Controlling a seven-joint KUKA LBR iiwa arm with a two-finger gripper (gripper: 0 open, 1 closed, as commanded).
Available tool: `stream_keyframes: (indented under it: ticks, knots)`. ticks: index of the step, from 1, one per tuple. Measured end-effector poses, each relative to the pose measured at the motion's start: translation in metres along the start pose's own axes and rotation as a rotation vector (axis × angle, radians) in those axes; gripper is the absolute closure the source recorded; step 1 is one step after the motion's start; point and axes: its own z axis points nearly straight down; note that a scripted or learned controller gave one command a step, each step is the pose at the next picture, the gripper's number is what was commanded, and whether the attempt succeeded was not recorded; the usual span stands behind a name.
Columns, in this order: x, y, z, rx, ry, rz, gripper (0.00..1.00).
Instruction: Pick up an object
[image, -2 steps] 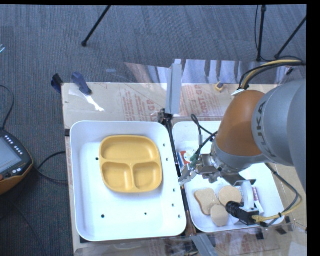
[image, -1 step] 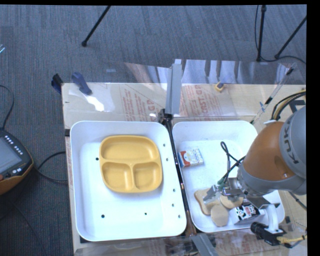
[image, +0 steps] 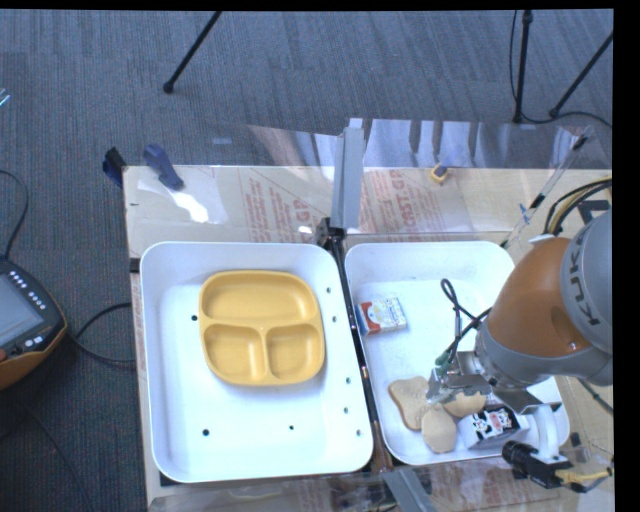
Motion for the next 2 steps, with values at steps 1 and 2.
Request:
stream_keyframes:
  ticks: [1, 2]
  knots:
    - [0.17, 0.02, -0.072, -0.009, 0.0, -0.016, 1.0]
    - [0.175, 0.0, -0.071, -0.005, -0.004, -0.004, 1.0]
